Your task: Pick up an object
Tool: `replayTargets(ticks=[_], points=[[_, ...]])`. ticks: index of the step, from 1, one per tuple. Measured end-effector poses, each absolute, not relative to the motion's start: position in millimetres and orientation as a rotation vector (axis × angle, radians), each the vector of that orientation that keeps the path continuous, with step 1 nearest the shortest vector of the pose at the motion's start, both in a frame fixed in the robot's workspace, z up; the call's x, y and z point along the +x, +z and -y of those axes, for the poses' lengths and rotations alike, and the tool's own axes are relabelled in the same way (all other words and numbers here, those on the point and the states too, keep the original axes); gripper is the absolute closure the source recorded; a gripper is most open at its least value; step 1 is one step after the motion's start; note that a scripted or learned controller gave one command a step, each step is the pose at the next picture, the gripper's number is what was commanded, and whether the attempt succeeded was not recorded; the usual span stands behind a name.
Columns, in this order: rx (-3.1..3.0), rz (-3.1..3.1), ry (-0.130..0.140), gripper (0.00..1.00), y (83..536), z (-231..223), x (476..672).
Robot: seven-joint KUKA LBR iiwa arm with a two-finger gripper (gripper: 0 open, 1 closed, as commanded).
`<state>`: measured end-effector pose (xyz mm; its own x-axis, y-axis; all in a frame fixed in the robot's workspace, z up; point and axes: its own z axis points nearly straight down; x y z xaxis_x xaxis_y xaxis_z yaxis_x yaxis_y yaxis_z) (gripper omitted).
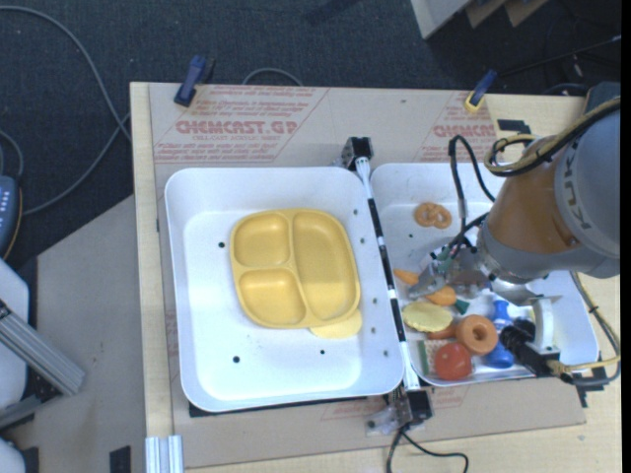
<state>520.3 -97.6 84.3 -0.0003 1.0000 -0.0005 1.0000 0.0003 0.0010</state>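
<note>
Camera view, looking down: arm (552,215) low over right bin (582,338), gripper (455,276) among crowded toys near orange piece (443,296); grip state impossible to tell. Doughnut (479,334), tomato (454,361), pale slice (427,316) packed close. Likely risk: nudging neighbours, closing on nothing. Yellow tray (295,267) apart, in left bin (197,284).

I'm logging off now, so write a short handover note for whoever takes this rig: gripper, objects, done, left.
Gripper: low in the right bin, among the toys; finger state unclear.
Objects: pretzel near the bin's far side; yellow piece, donut, tomato and blue piece near its front. Yellow divided plate sits in the left bin.
Done: arm has reached the pile.
Left: grasp one object and lift.
</note>
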Motion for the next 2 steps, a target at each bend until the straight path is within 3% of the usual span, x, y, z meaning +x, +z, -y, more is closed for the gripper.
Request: replayTargets(ticks=[1, 2], points=[[2.219, -2.22, 0.002, 1.0, 94, 97, 520.7], [2.22, -2.223, 0.002, 1.0, 185, 35, 553.3]])
